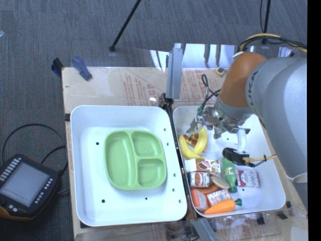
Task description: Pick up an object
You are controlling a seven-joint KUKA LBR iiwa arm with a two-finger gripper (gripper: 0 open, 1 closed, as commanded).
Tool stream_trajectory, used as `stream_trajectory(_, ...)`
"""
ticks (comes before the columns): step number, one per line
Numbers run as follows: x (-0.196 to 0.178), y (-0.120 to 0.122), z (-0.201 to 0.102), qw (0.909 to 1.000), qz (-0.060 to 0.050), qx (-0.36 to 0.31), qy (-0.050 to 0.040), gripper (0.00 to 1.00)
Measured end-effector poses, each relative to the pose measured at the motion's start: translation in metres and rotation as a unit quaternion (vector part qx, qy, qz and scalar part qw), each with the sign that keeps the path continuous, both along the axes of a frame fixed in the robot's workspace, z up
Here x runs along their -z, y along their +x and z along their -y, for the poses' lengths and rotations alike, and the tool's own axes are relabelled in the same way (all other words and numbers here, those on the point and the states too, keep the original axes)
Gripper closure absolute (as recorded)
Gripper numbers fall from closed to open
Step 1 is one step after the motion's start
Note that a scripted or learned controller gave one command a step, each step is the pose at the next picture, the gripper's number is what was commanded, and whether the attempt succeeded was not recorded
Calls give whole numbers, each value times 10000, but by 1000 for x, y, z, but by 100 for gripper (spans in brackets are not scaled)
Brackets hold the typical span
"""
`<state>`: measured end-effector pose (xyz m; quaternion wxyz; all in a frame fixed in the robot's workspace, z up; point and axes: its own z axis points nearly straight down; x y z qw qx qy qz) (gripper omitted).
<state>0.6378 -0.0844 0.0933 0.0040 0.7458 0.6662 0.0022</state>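
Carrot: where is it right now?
The carrot lies along the near edge of the right bin, just below the small food cartons and the green bottle.

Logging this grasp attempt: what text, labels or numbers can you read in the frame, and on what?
None can be read.
Bench board: faint red print, too washed out.
Small cartons in the right bin: labels too small and blurred.
Handheld pendant on the floor: screen and keys illegible.

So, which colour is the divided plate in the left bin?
Light green; the plate shows clearly in the camera view.
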Motion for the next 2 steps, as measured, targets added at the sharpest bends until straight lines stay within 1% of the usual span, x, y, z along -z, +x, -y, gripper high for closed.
stream_trajectory(1,-9,0,1,10000,-19,-4,1,100)
stream_trajectory(2,-94,-16,-106,9996,-60,262,22,100)
